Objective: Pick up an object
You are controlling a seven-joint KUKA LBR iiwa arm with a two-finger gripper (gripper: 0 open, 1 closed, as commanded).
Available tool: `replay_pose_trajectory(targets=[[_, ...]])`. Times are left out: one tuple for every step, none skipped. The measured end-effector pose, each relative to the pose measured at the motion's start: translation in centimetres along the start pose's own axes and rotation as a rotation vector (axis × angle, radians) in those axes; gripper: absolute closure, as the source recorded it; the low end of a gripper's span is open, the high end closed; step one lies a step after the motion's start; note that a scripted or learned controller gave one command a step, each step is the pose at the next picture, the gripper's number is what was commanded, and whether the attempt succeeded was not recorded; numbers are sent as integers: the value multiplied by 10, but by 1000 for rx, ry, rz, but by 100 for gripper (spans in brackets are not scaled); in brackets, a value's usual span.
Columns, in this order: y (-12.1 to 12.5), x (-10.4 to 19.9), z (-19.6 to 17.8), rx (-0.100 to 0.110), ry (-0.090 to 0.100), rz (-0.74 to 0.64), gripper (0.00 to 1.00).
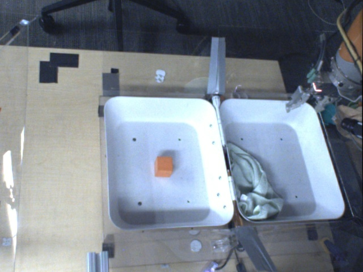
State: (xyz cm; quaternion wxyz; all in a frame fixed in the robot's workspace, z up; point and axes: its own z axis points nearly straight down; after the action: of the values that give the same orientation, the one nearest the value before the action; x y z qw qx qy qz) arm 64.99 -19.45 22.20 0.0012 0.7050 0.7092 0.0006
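Note:
A small orange cube (164, 166) lies near the middle of the left white bin (122, 118). A crumpled pale green cloth (252, 185) lies in the right bin (300, 152), against its left wall and front corner. My gripper (299, 99) hangs at the back right corner of the right bin, above its rim. It is far from both the cloth and the cube, and nothing shows in it. The arm's orange band (347, 54) sits at the top right edge of the view.
A metal divider post (216, 67) rises between the bins at the back. Black tape marks (57, 66) sit on the wooden bench at the far left. A chair base (113, 4) stands on the floor behind the bench. Cables hang at the right.

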Motion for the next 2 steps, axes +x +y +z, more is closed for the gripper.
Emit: replay_pose_trajectory(targets=[[18, 5, 124, -1, -1, -35, 0], [21, 6, 110, -9, -5, -42, 100]])
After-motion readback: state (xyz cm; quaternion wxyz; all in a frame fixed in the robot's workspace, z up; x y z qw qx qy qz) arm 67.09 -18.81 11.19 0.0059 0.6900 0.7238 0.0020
